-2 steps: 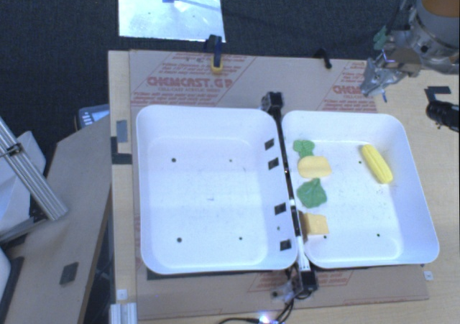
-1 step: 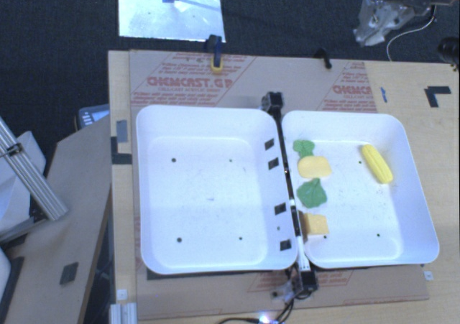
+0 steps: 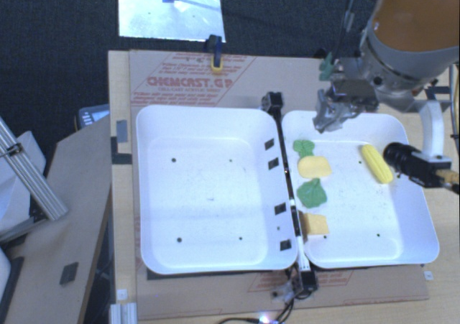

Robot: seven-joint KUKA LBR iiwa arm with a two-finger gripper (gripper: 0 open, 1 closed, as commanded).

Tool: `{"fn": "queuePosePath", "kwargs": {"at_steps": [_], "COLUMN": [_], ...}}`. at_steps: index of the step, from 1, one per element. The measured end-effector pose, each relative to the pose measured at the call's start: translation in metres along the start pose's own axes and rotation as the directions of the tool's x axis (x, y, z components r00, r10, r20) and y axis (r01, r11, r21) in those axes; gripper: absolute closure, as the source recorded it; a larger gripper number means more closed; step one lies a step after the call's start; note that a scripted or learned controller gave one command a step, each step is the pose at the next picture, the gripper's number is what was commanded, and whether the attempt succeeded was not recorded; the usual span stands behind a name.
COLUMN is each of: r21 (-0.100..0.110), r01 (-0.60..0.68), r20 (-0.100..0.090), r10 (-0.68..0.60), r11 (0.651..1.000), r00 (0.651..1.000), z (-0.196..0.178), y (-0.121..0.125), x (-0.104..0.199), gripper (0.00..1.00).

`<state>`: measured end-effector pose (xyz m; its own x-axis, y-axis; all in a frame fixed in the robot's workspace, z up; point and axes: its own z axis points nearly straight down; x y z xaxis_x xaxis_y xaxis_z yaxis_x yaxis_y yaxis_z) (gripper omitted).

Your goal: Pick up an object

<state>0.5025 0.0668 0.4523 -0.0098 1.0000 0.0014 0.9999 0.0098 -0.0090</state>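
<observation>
End effector [image 3: 329, 123]: hovers over right bin's [image 3: 413, 243] rear-left corner; grip state cannot be told.
Corn cob [image 3: 376, 163]: right of it.
Green pieces [image 3: 304, 147]: just below.

In the right bin [image 3: 413, 240] lie a corn cob [image 3: 376, 163], two green leafy pieces [image 3: 304, 147] [image 3: 311, 192], a pale yellow lump [image 3: 314, 167] and an orange block [image 3: 315, 225].

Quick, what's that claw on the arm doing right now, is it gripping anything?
Gripper: above the right bin's back edge; open or shut cannot be told.
</observation>
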Motion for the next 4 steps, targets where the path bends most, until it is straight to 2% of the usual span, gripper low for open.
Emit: {"fn": "queuePosePath", "kwargs": {"at_steps": [1, 2, 3, 4], "r21": [-0.022, 0.008, -0.028, -0.013], "r01": [-0.008, -0.002, 0.001, -0.010], "r20": [0.002, 0.003, -0.006, 0.000], "r10": [0.008, 0.002, -0.002, 0.010], "r11": [1.000, 1.000, 1.000, 1.000], "r00": [1.000, 1.000, 1.000, 1.000], "z": [-0.085, 0.092, -0.071, -0.083], "y": [0.063, -0.019, -0.016, -0.016], "x": [-0.007, 0.031, 0.092, 0.071], "gripper": [1.00, 1.00, 1.00, 1.00]}}
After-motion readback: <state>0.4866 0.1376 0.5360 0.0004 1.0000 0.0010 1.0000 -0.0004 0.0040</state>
